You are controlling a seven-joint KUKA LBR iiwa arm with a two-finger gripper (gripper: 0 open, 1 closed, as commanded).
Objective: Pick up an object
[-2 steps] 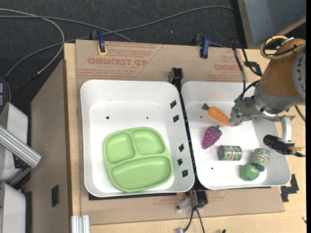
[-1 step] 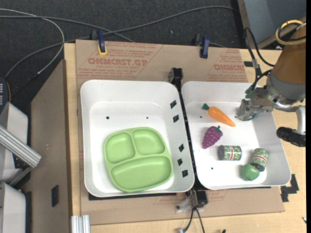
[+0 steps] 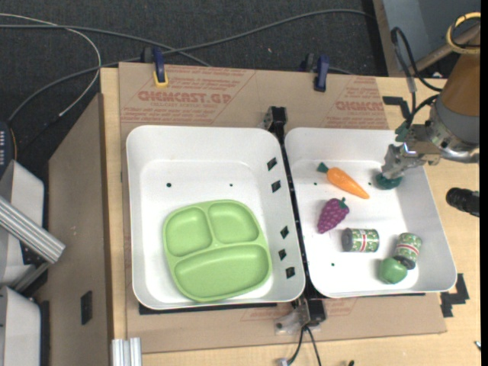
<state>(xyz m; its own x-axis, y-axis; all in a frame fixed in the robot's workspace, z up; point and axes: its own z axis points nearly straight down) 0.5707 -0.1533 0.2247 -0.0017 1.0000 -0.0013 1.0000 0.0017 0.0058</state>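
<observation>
The gripper (image 3: 394,170) hovers over the right bin (image 3: 435,227), just right of the carrot (image 3: 347,181); I cannot tell its state. It should centre over the carrot and close across its narrow width.

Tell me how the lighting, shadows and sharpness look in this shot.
Camera view: light is even and soft, with no harsh glare on the white bins; the green plate and carrot cast only faint shadows; the carrot, grapes and cans are reasonably sharp, while the gripper at the right bin's far edge looks slightly soft.
</observation>
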